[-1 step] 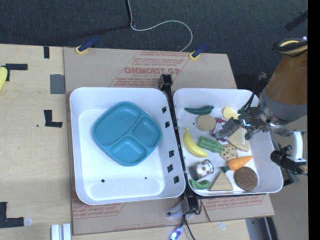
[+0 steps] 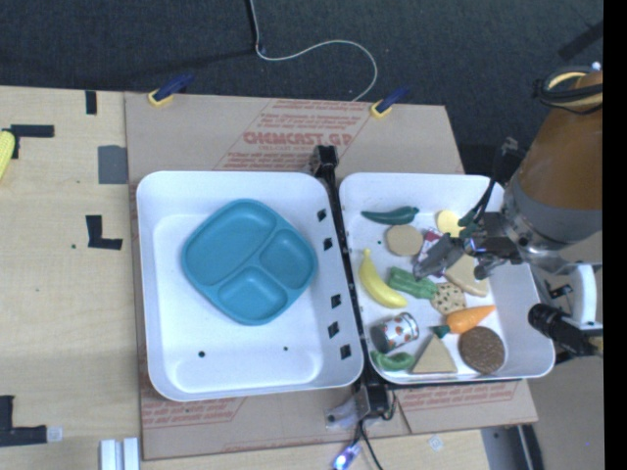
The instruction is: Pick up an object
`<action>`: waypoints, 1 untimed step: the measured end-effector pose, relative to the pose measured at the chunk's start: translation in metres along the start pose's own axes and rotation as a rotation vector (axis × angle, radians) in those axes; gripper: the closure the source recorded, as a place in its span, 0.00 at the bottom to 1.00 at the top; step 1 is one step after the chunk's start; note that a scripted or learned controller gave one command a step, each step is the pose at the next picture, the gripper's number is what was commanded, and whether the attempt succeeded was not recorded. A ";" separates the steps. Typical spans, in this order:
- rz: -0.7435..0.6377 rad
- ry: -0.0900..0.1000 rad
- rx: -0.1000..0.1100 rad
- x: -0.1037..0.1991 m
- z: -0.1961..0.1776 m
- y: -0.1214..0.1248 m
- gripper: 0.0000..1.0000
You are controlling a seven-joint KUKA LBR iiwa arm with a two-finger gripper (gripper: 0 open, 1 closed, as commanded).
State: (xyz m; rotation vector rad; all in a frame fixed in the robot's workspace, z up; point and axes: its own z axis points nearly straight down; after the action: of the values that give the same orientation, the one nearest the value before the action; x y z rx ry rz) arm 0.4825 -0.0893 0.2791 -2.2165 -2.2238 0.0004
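At the right bin's (image 2: 509, 368) six o'clock edge lie a round brown cookie (image 2: 482, 349), a tan wedge (image 2: 435, 358) and a shiny can (image 2: 397, 332). Toward its centre the hand (image 2: 438, 253) hovers over a green pickle (image 2: 411, 284) beside a curved yellow banana (image 2: 377, 282); its grip cannot be told. At nine o'clock, the left bin (image 2: 167, 292) holds a smooth blue divided plate (image 2: 249, 260).
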 end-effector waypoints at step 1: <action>-0.002 0.001 0.007 0.072 0.093 0.000 0.00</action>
State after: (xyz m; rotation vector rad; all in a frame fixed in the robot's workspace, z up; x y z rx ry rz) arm 0.4822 -0.0169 0.1866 -2.2100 -2.2221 0.0070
